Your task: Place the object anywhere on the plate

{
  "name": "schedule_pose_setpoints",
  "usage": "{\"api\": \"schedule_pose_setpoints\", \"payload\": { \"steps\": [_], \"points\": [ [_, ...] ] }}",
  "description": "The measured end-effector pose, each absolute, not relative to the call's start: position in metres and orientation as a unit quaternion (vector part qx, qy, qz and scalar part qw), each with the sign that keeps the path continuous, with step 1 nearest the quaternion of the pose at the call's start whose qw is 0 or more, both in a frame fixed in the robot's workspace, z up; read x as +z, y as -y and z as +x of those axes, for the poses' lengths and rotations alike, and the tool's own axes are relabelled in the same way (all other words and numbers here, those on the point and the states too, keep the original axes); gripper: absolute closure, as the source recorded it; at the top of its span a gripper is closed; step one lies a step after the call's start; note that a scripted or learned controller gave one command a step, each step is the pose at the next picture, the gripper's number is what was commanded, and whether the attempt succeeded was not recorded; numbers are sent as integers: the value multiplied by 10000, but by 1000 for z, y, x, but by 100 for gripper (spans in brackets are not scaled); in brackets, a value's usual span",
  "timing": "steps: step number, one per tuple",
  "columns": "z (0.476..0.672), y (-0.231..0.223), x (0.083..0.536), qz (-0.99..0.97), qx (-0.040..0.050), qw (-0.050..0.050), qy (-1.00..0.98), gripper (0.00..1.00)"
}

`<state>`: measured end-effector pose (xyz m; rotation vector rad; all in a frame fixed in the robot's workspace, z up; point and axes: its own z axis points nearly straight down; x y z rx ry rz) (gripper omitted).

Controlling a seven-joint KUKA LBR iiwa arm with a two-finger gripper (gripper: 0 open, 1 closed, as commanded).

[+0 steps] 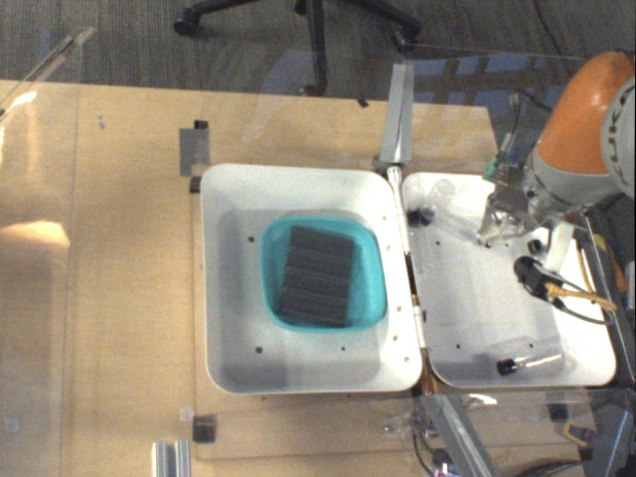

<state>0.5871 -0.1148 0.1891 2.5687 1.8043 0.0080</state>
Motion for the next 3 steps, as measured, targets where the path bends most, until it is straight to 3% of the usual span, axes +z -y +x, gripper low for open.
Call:
{"api": "schedule_pose_setpoints", "payload": {
  "steps": [1, 2, 3],
  "points": [
    [587, 115, 189, 8182, 25, 13, -5750, 0],
    [654, 152, 316, 7729, 36, 51, -6346, 0],
    [670, 196, 412, 7979, 44, 70, -6027, 0]
  ]
}}
